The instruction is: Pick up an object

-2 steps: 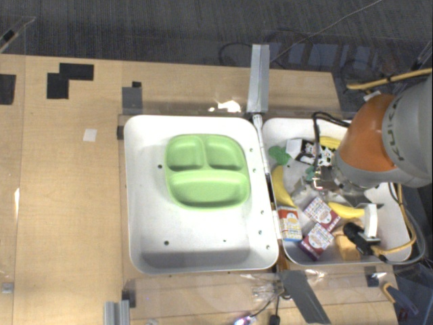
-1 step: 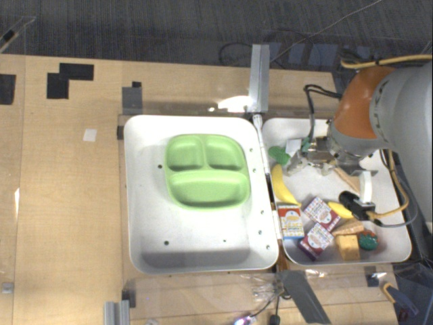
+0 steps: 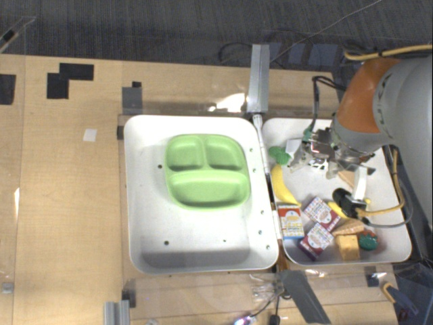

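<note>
Two white bins (image 3: pixel 145 249), hand (image 3: pixel 318 156) above the right one's clutter.

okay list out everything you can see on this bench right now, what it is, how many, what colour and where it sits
left bin: one, white, centre of the bench
divided plate: one, light green, in the left bin
right bin: one, white, beside the left bin
banana: one, yellow, left side of the right bin
green toy: one, green, above the banana
small cartons: about four, red and white or purple, near edge of the right bin
tan block: one, tan, lower right bin
arm: one, grey with orange band, over the right bin
gripper: one, dark metal, low in the right bin
</note>
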Action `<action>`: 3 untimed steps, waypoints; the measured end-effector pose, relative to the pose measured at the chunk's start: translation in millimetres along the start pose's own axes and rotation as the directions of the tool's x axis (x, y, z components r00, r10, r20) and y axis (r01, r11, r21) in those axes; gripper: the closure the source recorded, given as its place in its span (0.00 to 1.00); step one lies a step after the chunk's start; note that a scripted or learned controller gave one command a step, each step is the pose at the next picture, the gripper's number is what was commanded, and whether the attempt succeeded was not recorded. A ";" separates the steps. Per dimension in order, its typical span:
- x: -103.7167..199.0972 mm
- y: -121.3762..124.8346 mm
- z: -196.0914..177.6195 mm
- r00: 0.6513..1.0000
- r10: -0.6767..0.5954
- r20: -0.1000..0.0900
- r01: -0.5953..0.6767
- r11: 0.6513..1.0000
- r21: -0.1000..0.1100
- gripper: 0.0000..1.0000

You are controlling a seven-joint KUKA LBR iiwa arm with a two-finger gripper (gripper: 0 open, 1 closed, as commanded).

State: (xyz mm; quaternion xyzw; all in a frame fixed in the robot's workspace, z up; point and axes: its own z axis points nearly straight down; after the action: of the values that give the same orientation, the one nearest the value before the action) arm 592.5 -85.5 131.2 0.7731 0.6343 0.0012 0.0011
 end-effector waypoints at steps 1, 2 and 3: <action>11.1 70.1 40.4 0.980 0.199 0.003 -0.199 0.980 0.013 0.00; 12.2 69.5 29.8 0.982 0.189 0.005 -0.189 0.982 0.018 1.00; 13.0 70.8 28.7 0.982 0.187 0.004 -0.187 0.982 0.012 0.00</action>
State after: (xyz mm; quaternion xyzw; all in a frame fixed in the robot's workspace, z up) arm 664.5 -86.6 102.7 0.8293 0.5587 -0.0037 -0.0029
